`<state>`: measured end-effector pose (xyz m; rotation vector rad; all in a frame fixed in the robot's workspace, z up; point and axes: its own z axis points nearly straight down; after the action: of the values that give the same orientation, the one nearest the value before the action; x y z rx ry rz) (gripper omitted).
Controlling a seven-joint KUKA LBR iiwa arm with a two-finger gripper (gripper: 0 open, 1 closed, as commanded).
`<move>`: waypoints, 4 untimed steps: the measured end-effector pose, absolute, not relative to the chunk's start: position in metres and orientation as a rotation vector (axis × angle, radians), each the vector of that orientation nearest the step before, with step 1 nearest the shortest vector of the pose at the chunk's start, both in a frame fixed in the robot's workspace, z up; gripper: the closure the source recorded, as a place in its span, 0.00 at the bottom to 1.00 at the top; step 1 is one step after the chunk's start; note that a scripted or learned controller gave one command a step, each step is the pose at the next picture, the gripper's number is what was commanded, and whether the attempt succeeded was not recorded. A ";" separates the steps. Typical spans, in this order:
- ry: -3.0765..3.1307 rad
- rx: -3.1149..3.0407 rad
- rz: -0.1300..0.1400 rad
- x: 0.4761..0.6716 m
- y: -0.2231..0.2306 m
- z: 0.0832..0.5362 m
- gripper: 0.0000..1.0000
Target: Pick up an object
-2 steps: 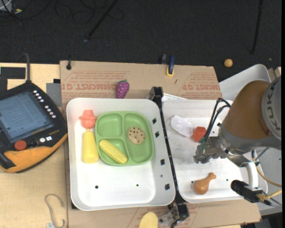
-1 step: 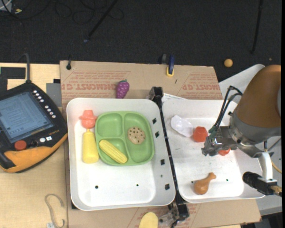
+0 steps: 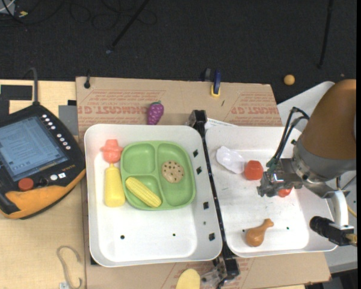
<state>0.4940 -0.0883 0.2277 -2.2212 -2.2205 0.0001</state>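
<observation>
Claw [image 3: 275, 187] sits low in the right bin [image 3: 301, 236], right beside a red block [image 3: 253, 170] with another small red bit [image 3: 283, 191] touching or just under it; can't tell if it's clenched or released, too dark and cluttered there. No single target is named, so any item counts; nearest candidates are the red block, a crumpled clear-white plastic piece [image 3: 230, 159] and a brown drumstick toy [image 3: 259, 232] near the front wall. To do this well: center over one item, come straight down and avoid nudging it into the wall. Red block looks rigid and boxy, easiest grab; plastic piece looks soft and slippery; drumstick is rounded and tapered. Left bin [image 3: 145, 248] holds a green divided plate [image 3: 157, 152] with corn [image 3: 143, 192] and a cookie [image 3: 172, 171], plus a yellow bottle [image 3: 113, 186].
</observation>
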 end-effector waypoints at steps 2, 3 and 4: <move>-2.225 -2.216 -0.002 0.546 -0.003 0.234 1.00; -2.220 -2.220 0.001 0.559 0.011 0.236 1.00; -2.219 -2.220 0.005 0.557 0.005 0.232 1.00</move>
<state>0.5569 0.0048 0.2323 -2.2204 -2.2192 0.0047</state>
